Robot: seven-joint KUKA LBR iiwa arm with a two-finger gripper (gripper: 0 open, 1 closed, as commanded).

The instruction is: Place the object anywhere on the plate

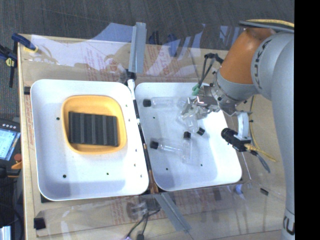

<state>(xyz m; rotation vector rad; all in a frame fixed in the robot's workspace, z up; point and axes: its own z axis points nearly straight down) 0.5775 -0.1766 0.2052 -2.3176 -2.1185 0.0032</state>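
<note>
A yellow plate point(92, 105) with a dark ridged centre lies in the left bin point(45, 174). Several clear tubes with black caps lie in the right bin point(222, 169): one point(159, 103) near its back left, one point(167, 147) at mid-left, one point(187, 148) standing nearly upright in the picture near the middle. A loose black cap point(200, 131) lies close by. My gripper point(191, 112) hangs low over the right bin's back middle, just above the middle tube's cap. Glare and clear plastic blur what lies under it.
The grey arm with its orange band point(242, 59) comes in over the right bin's back right corner. A black fitting and cables point(235, 138) sit at that bin's right rim. A metal bar point(136, 49) stands behind the gap between the bins.
</note>
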